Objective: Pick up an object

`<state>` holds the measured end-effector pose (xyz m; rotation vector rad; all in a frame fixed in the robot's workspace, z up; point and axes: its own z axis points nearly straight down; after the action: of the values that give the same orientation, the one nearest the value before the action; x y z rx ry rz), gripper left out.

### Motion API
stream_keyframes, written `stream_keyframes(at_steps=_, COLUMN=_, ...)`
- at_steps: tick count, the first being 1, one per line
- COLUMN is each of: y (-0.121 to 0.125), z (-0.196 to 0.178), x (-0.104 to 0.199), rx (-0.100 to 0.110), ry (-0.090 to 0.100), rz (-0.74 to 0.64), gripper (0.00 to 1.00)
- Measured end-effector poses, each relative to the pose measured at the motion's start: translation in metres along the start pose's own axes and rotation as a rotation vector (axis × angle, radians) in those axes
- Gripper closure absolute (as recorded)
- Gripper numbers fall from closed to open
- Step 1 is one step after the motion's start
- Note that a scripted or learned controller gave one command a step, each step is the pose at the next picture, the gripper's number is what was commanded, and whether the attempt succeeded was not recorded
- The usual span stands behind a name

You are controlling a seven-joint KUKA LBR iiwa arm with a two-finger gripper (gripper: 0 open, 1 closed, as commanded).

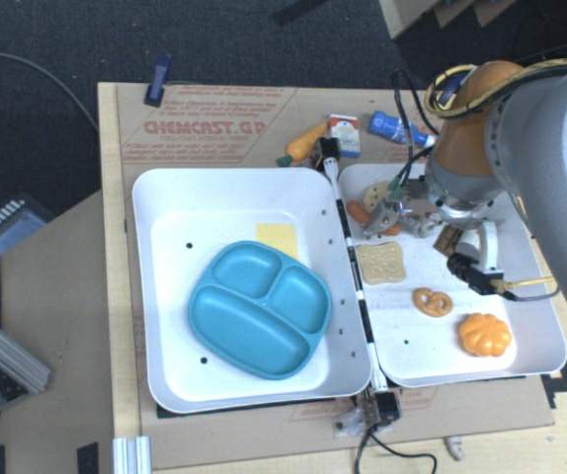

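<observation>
From my seat I see the gripper [394,210] low in the right bin [530,349], at about eleven o'clock of that bin, right over a small orange-red piece [374,215] whose shape I cannot make out; whether anything is gripped there I cannot tell. The candidates lie in that same bin: a tan toast slice [380,262] just below the gripper at about nine o'clock, a pretzel [432,302] near the middle, and an orange pumpkin [485,335] at about five o'clock. I judge all three to be light toy food. The toast looks flat and stiff, hard to get under, so I would pinch across its edges. The pretzel looks small with holes, so a grip across its width should hold. The pumpkin looks rounded and possibly slick, so I would close across its middle. The left bin [155,294] carries a blue divided plate [259,307] and a yellow square [277,236] at twelve o'clock of the plate. On the board [214,121] behind the bins I read red print, "CHEMCAST G.P"; the smaller lines are too fine to read.
</observation>
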<state>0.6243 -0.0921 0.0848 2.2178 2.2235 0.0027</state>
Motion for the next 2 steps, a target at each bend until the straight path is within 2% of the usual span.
stream_keyframes(at_steps=1, y=0.0344, z=0.0043, x=-0.0086, rx=0.042, ry=0.007, rz=0.009, gripper=0.0)
stream_keyframes(at_steps=2, y=0.0341, z=0.0048, x=-0.0063, rx=0.04, ry=0.001, rz=0.011, gripper=0.0)
